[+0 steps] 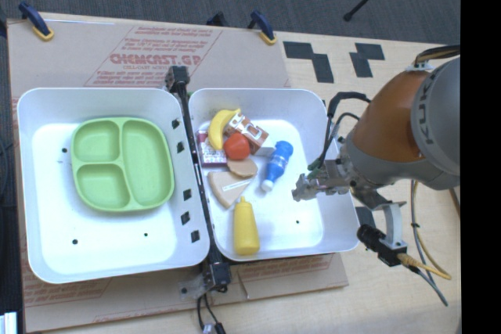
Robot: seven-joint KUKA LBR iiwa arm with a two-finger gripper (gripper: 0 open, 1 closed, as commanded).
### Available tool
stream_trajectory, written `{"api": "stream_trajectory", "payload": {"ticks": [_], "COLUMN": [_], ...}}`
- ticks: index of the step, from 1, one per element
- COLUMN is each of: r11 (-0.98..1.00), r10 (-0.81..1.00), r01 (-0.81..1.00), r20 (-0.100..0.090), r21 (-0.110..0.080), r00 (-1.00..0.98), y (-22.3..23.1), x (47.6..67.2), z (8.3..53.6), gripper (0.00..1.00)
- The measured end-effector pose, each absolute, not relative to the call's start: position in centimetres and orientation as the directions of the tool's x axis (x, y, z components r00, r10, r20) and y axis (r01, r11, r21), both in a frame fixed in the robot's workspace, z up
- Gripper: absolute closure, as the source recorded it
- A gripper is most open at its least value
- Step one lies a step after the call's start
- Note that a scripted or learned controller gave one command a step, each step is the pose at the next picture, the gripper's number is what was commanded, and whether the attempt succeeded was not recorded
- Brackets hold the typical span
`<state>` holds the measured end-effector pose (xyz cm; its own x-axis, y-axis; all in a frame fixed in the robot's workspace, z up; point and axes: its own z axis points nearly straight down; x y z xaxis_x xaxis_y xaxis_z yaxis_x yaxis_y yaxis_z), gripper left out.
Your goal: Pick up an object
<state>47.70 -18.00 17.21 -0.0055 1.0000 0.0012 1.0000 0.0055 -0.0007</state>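
Note:
The right bin (309, 235) holds a pile of toy food. A banana (221, 123) lies at the top, a red tomato (237, 146) below it, and a small packet (249, 131) beside them. A blue bottle (275, 163) slants toward the centre. A yellow mustard bottle (246, 226) lies near the front wall, with a tan wedge (226, 187) above it. My gripper (307, 190) hangs over the right side of this bin, to the right of the blue bottle, with nothing seen between its fingers.
The left bin (47, 238) carries a green divided plate (123, 163). A black clamp bar (190, 168) runs between the two bins. The grey arm with its orange band (399, 129) covers the right bin's right wall. Cardboard (149, 51) lies behind the bins.

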Motion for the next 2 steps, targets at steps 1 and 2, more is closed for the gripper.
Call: {"api": "stream_trajectory", "payload": {"ticks": [1,2], "r11": [0.005,0.007], "r10": [1.0,1.0], "r01": [1.0,1.0], "r20": [-0.002,0.001], "r21": [0.002,-0.004], "r00": [-0.005,-0.007], "y": [-20.4,-16.0], "x": [56.1,60.6], "z": [24.0,16.4], "gripper": [1.0,1.0]}}
